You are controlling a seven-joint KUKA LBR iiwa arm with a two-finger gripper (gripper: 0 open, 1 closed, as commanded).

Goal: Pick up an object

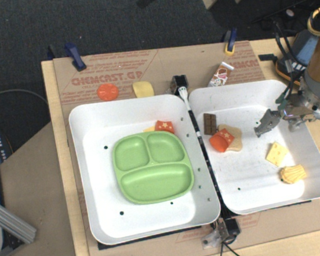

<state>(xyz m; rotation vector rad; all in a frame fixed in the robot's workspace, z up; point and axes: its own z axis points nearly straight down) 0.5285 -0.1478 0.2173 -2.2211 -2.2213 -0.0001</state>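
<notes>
The tool [266,123] hung over the right bin [257,199], reaching in from the right edge, and from where I stood I could not tell how it was set; nothing showed in its grip. Several things lay below for it to take: a cheese wedge [276,154] just beneath and a little toward the front, a ridged yellow piece [293,174] nearer the front corner, and farther left a red piece [220,140] resting on a tan slice [233,138], with a brown block [209,123] beside them near the divider. The left bin [96,179] held a green tray [152,167] with a small red box [164,126] at its back rim. The trouble I foresaw was choice and aim: the tool sat between the cheese and the red-and-tan cluster, over bare floor, so a straight descent might have closed on nothing. The cheese lay flat and looked thin, likely to slide or tip rather than lift. Going for the cluster risked pinching two things at once, or knocking the red piece off the slice. The ridged piece sat close to the wall, where the tool could have struck the rim.
</notes>
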